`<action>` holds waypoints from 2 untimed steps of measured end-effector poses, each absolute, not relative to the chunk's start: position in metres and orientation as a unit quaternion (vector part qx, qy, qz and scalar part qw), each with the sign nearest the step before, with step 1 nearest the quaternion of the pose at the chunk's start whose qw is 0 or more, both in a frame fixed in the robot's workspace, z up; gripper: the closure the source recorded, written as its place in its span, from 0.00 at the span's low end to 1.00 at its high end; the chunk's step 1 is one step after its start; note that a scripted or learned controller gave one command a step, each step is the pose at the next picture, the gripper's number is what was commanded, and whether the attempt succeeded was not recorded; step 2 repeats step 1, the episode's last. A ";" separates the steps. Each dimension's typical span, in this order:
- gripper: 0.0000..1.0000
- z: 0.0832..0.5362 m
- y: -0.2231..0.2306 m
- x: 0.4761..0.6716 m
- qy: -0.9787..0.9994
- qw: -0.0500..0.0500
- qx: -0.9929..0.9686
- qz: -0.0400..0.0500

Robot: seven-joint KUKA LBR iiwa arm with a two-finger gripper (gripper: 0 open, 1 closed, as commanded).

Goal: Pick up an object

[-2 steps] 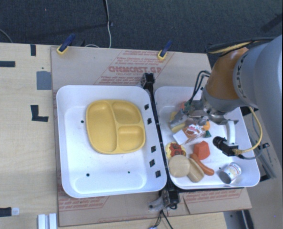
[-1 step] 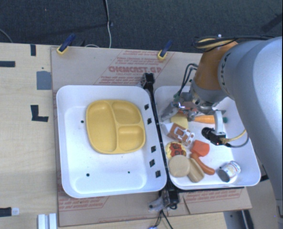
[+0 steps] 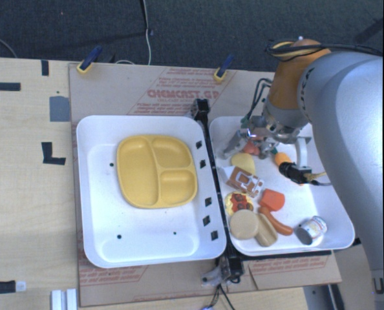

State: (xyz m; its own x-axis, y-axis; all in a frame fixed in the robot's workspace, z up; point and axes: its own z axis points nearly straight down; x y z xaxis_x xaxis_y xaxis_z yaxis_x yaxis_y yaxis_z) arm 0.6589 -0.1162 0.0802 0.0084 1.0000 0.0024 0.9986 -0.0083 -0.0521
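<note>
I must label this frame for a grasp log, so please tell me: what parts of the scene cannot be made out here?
- End effector: the wrist above covers it in the camera view; finger state and any grasp unreadable.
- Pale object under the end effector: contact unclear.
- Toy pile in the right bin: pieces overlap and are too small to identify surely.
- Arm: cut off by the right edge.

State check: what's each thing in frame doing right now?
Hand: low in right bin, above the toys.
Yellow tray: flat, upright, alone in left bin.
Toy pile: loose, clustered in right bin.
Silver can: on its side, near corner.
</note>
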 end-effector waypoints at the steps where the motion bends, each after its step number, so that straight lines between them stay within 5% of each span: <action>1: 1.00 0.096 -0.111 0.669 -0.708 -0.001 -0.706 0.000; 2: 1.00 0.096 -0.111 0.669 -0.708 -0.001 -0.706 0.000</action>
